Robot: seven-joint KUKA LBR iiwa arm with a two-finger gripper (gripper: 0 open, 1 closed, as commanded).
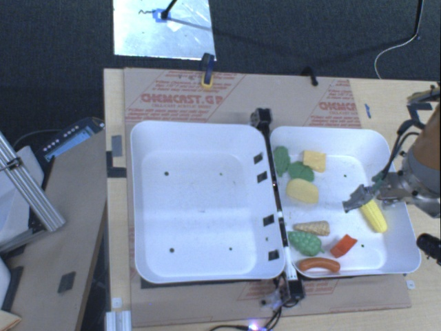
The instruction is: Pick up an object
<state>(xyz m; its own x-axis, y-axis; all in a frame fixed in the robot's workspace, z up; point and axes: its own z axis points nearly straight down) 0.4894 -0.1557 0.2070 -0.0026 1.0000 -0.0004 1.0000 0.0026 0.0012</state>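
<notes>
The right bin (344, 134) holds several toy foods. A yellow corn cob (375, 216) lies near its right wall, and my gripper (356, 200) hangs low just at the cob's upper left end, touching or nearly touching it. The arm (422, 178) comes in over the bin's right rim. Further left lie a yellow lump (303, 191), a yellow block (315, 160), two green pieces (282, 159) (300, 172), a tan cone (312, 227), a green vegetable (304, 242), a red piece (344, 245) and an orange sausage (318, 265). Nothing is visibly lifted.
The left bin (200, 205) lies beside the right one, with a black hinge strip (270, 198) between them. Both rest on a cardboard sheet (186, 95). A metal plate (164, 19) lies beyond the bench, and a white cable (403, 40) runs at the upper right.
</notes>
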